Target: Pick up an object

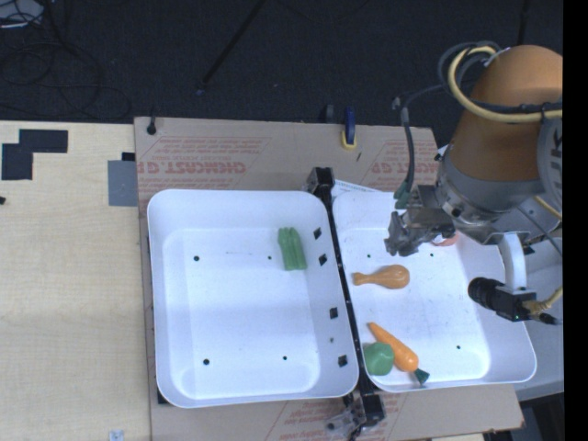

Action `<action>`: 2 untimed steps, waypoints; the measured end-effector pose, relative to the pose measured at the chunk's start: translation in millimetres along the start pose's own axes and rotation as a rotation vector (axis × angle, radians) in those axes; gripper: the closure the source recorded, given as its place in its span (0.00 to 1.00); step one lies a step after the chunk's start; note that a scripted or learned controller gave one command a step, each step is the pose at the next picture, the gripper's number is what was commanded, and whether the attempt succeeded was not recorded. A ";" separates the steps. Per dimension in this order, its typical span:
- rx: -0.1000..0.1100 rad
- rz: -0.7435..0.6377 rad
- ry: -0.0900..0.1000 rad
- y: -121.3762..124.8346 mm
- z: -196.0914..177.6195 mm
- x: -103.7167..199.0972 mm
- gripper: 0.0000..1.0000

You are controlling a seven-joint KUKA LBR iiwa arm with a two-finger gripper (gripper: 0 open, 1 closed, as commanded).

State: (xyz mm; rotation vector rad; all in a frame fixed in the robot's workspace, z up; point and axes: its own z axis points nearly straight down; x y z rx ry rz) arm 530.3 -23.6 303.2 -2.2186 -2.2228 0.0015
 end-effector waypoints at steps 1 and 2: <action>0.001 0.001 0.000 -0.9 -40.1 55.7 1.00; 0.001 0.002 -0.001 5.3 -33.4 136.1 1.00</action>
